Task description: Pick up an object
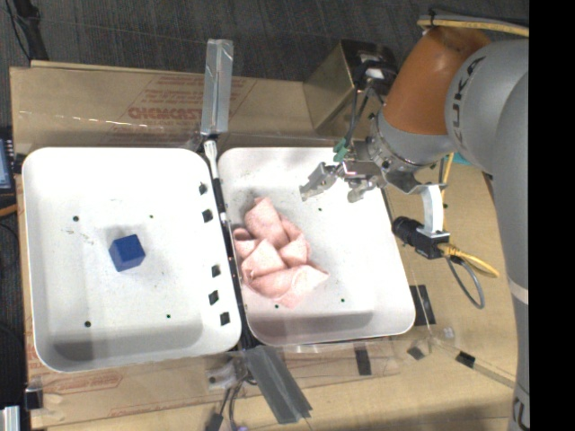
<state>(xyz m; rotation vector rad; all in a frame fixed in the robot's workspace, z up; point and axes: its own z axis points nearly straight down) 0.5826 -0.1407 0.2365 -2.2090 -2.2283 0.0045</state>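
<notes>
Pink cloth (272, 257) bunched in right bin (395, 294), long axis upper-left to lower-right; fingers (314, 183) apart above it

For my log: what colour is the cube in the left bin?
Blue cube, clear in the camera view.

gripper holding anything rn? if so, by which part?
Nothing held. The gripper hangs open above the right bin, with no object between its fingers. The pink cloth lies in that bin, apart from it; the blue cube sits in the left bin.
</notes>
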